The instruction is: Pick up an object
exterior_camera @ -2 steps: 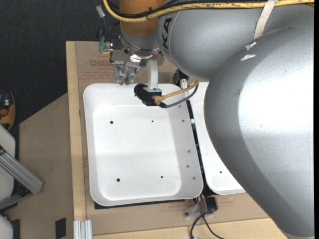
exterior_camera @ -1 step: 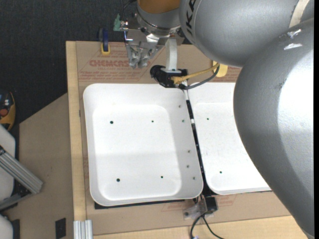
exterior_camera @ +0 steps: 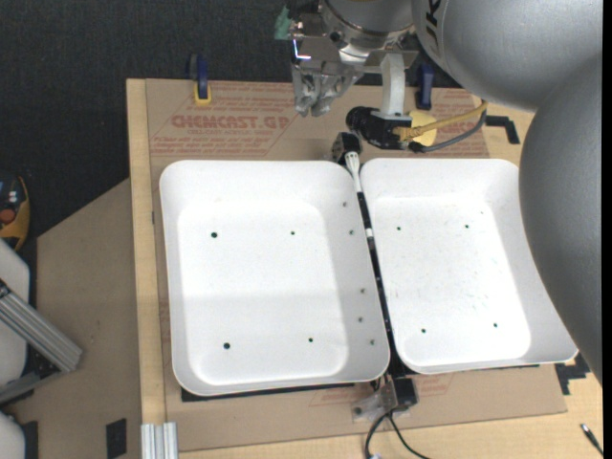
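Note:
My gripper (exterior_camera: 314,98) hangs over the cardboard base beyond the far edge of the left bin (exterior_camera: 182,256), near its far right corner. It is above the bench and clear of both bins. Nothing shows in its grasp. The left bin's white floor bears a few small dark dots. The right bin (exterior_camera: 535,256) sits beside it, its floor speckled with fine dark marks, and the arm covers its right side.
A small black piece with a white stem (exterior_camera: 348,153) lies at the far end of the seam between the bins. Blue clamps (exterior_camera: 200,73) hold the cardboard base (exterior_camera: 239,118) at the back. A cable connector (exterior_camera: 394,395) sits at the front edge.

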Robot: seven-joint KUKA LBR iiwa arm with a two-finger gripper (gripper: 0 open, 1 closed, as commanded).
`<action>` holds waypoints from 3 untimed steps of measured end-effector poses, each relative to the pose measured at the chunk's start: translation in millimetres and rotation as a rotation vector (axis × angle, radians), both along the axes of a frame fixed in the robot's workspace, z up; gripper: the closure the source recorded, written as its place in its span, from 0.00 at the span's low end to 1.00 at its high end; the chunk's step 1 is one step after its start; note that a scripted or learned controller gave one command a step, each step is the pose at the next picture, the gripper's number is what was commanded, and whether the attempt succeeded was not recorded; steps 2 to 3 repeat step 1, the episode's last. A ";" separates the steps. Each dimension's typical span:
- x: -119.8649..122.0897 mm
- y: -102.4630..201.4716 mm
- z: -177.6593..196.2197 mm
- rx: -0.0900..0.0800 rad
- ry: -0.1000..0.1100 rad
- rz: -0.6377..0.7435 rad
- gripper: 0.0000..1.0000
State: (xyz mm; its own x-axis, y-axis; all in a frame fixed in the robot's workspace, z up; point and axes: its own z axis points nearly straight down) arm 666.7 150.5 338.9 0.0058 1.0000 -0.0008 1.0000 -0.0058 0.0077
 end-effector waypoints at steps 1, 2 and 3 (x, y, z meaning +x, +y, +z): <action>-3.4 72.9 -107.0 0.000 0.021 0.012 1.00; -3.4 72.9 -107.0 0.000 0.021 0.012 1.00; -3.4 72.9 -107.0 0.000 0.021 0.012 1.00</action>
